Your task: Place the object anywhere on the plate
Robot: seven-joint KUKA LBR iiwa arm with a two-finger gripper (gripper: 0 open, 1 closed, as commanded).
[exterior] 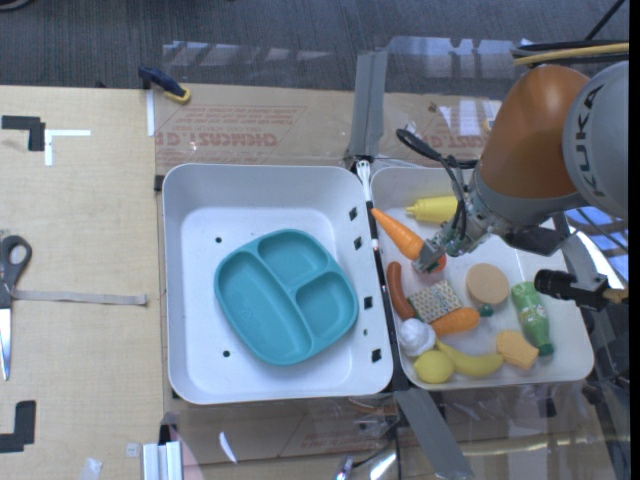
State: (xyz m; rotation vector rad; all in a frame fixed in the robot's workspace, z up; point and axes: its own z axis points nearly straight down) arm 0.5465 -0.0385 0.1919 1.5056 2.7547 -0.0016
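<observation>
On the desk stand two shallow white bins side by side. The left bin holds a teal plate with three compartments, lying at a slant in the middle, and nothing lies on it. The right bin is full of toy food. A toy carrot lies near its left wall, pointing up and left, and a yellow squash-like piece lies behind it. A red sausage lies along the left wall, just beside a checkered waffle piece. Below them are a small orange carrot piece, a white garlic bulb, a lemon and a banana. Further right are a round tan biscuit, a green bottle and an orange piece.

The grey arm with the orange band reaches in from the right, and its gripper is low over the right bin, just at the thick end of the toy carrot. Something reddish shows at the tips, but I cannot tell if the jaws are spread or pinching it.

Scissors lie at the left edge of the desk.
</observation>
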